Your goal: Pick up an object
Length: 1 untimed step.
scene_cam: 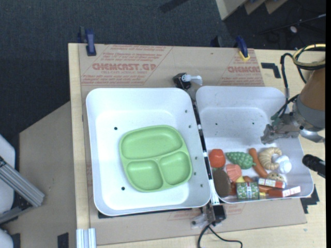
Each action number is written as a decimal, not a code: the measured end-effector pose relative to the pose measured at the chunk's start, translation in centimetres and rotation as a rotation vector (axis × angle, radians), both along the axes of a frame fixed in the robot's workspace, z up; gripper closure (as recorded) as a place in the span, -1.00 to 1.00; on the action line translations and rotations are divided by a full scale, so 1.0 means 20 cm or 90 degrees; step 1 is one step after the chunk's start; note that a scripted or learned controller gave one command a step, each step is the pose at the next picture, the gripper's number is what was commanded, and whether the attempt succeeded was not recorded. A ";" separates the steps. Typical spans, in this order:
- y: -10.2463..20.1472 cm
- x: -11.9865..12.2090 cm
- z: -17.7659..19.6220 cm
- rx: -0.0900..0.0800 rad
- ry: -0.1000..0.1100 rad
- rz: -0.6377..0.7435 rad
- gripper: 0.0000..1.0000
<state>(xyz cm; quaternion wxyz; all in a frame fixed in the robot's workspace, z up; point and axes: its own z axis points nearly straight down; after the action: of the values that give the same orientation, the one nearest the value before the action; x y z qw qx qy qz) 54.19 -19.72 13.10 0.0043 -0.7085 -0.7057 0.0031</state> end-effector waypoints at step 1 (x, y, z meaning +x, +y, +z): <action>0.01 0.01 0.03 -0.001 -0.006 0.002 -1.00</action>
<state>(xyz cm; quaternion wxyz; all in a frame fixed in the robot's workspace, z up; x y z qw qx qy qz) 54.47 -19.54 13.73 0.0002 -0.7072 -0.7070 0.0002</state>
